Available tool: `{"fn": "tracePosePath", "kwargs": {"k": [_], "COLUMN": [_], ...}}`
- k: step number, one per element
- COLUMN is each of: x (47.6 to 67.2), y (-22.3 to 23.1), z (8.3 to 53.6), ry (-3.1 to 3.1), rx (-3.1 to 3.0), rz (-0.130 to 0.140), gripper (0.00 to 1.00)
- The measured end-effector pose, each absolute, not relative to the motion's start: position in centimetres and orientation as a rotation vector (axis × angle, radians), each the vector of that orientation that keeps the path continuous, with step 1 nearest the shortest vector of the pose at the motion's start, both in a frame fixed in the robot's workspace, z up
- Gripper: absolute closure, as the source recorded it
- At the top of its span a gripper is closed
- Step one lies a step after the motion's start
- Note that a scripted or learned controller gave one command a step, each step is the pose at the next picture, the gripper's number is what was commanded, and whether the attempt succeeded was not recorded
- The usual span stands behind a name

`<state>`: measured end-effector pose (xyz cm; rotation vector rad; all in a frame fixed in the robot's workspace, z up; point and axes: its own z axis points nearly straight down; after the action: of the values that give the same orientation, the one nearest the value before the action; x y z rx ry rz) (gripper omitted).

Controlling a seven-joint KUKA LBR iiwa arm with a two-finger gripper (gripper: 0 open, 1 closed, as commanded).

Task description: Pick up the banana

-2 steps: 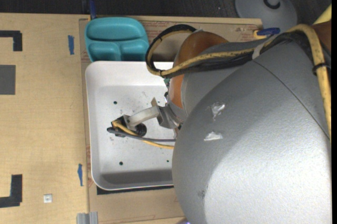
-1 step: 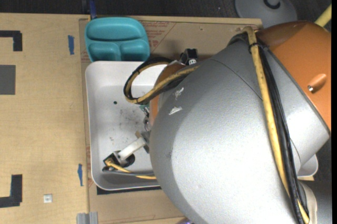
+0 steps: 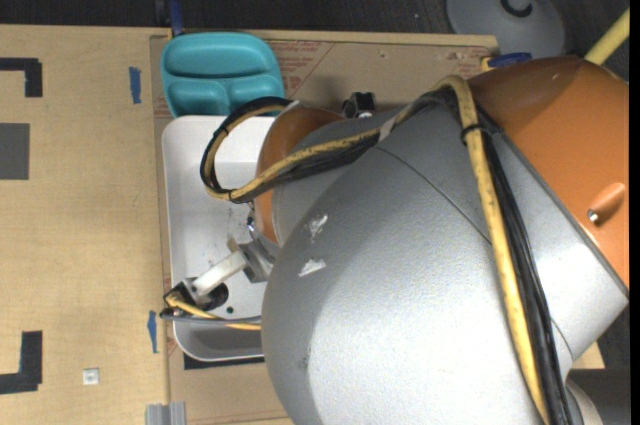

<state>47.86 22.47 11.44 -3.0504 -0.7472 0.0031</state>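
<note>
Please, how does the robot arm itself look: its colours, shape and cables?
The arm is thick and rounded, with a smooth grey shell. It has an orange band near the wrist and a larger orange section further back. Yellow and black cables run along it and make a loop beyond the wrist.

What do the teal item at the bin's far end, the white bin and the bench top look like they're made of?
The teal moulded item is likely plastic: smooth, soft sheen, rounded edges. The white bin is probably plastic too, glossy with rounded corners. The bench top looks like brown cardboard or fibreboard, matte and finely grained.
</note>
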Motion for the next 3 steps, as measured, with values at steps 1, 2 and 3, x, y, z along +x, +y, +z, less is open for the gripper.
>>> {"fn": "tracePosePath", "kwargs": {"k": [1, 2, 3], "x": [47.9, 47.9, 47.9], "y": [22.4, 22.4, 16.2], "z": [9.4, 10.4, 17.0], "ry": [-0.317, -0.315, -0.357], "rx": [-3.125, -3.125, -3.121], "rz": [0.002, 0.004, 0.004], "gripper": [0.0, 1.0, 1.0]}}
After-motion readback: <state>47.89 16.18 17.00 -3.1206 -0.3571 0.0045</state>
